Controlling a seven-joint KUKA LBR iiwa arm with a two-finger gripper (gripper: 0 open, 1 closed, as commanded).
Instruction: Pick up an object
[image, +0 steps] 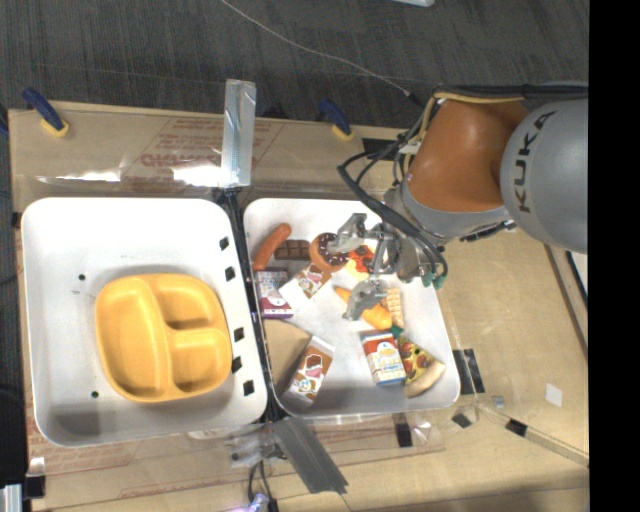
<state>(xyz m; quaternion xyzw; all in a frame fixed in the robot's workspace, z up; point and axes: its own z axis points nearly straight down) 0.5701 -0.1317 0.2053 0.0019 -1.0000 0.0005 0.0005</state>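
Gripper low in right bin, fingers spread, nothing between them, over toy food near bin's middle, yellow tray in left bin

A yellow divided tray lies in the left bin — alone.
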